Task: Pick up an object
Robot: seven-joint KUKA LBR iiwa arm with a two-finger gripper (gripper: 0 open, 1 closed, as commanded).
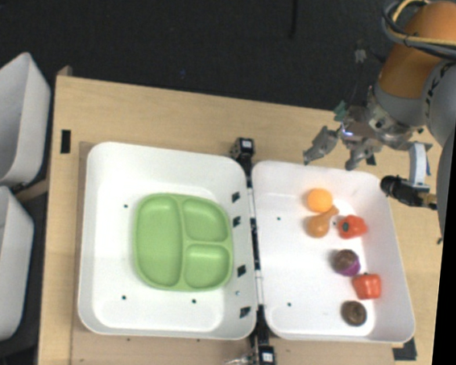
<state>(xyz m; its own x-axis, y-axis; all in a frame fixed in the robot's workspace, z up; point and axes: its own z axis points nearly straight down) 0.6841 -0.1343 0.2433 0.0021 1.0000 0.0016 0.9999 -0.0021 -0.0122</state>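
Pincer point(340, 151) hangs spread, nothing between its fingers, above the right bin's point(281, 297) far rim. Arm cut off at frame top. Orange ball point(318, 199) lies just below it, touching a tan piece point(318, 224), shape unclear.

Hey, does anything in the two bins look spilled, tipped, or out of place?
Nothing stands out. The green tray lies flat in the left bin; the small toy foods, like the orange, sit loose in the right bin. The claw hangs above that bin's far edge.

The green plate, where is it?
The green divided plate lies in the middle of the left white bin, away from the toy foods in the right bin.
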